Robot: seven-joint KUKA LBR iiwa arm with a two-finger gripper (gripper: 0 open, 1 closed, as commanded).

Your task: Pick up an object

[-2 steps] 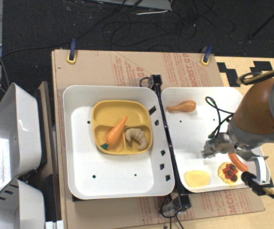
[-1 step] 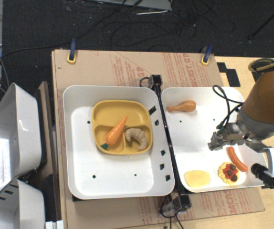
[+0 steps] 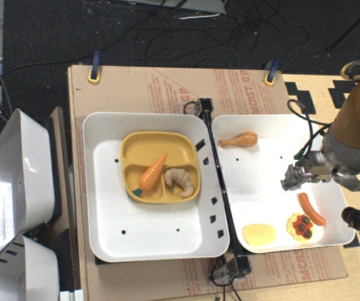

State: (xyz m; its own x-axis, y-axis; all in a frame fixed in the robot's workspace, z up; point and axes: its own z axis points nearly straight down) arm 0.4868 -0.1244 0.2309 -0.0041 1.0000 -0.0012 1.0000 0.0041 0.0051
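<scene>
Left of the divider between the two bins, the left bin (image 3: 101, 187) holds a yellow divided plate (image 3: 136, 144) with a toy carrot (image 3: 153, 172) lying aslant across its compartments and a pale shrimp (image 3: 180, 180) just beside the carrot, on the side nearer the divider. Right of the divider, in the right bin (image 3: 261, 187), a toy drumstick (image 3: 239, 141) lies close to the divider at the far end, its long axis running roughly across the bin with the thin end toward the divider. At the near end, a flat yellow piece (image 3: 258, 234) lies not far from the divider, and a small pizza-like disc with dark toppings (image 3: 301, 227) lies further from it. A red sausage (image 3: 312, 209) touches or nearly touches that disc, its long axis running diagonally from upper left to lower right. My gripper (image 3: 292, 179) sits furthest from the divider among these, over the bare floor of the right bin; whether it is spread or closed I cannot tell at this angle, and I see nothing held in it. The sausage is, in my judgement, the nearest candidate: it lies just below and slightly to the right of my gripper, so the coming move depends on shifting that way and turning my grip across the sausage's diagonal axis, clear of the disc.
</scene>
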